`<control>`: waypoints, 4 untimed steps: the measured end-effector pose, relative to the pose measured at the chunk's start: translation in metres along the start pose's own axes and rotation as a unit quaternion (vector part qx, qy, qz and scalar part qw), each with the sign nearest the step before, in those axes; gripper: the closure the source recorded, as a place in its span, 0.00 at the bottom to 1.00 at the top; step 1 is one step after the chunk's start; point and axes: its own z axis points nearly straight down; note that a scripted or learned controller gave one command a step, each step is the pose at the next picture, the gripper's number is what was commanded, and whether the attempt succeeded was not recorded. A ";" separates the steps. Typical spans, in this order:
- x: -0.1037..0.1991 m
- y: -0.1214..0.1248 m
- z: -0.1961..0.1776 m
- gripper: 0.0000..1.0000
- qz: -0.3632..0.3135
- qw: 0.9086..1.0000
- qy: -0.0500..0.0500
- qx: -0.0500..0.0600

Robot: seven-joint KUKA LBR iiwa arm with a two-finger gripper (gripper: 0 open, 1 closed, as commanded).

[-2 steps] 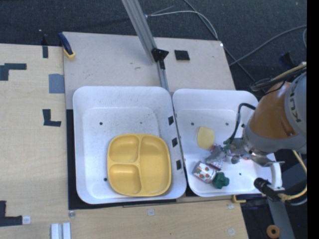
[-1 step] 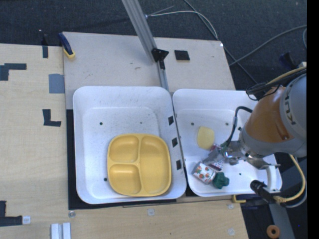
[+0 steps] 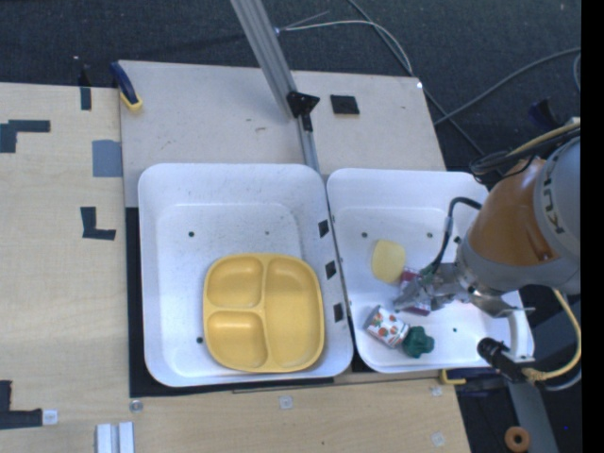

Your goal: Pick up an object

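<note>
Right now the grey-and-orange arm's tool [image 3: 415, 295] sits low in the right shallow white bin [image 3: 396, 189], though whether it is clenched I cannot tell. Just beside it lie a pale yellow rounded block [image 3: 388, 260], a small red-and-white printed carton [image 3: 384, 326] and a dark green lumpy toy [image 3: 418, 343] (touching the carton). Over in the left white bin [image 3: 179, 206] rests a yellow plastic divided plate [image 3: 264, 311].

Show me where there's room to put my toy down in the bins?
Left bin: bare floor behind the yellow divided plate. Right bin: bare strip along the far wall, behind the pale yellow object. Crowded near its front: small can, green toy and gripper cluster there.
</note>
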 end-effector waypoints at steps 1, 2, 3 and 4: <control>-0.004 0.003 -0.043 1.00 0.000 1.000 0.001 0.001; -0.004 0.003 -0.104 1.00 0.000 1.000 0.001 0.000; -0.004 0.004 -0.127 1.00 0.000 1.000 0.001 0.001; 0.052 0.013 -0.129 1.00 -0.003 1.000 0.002 0.001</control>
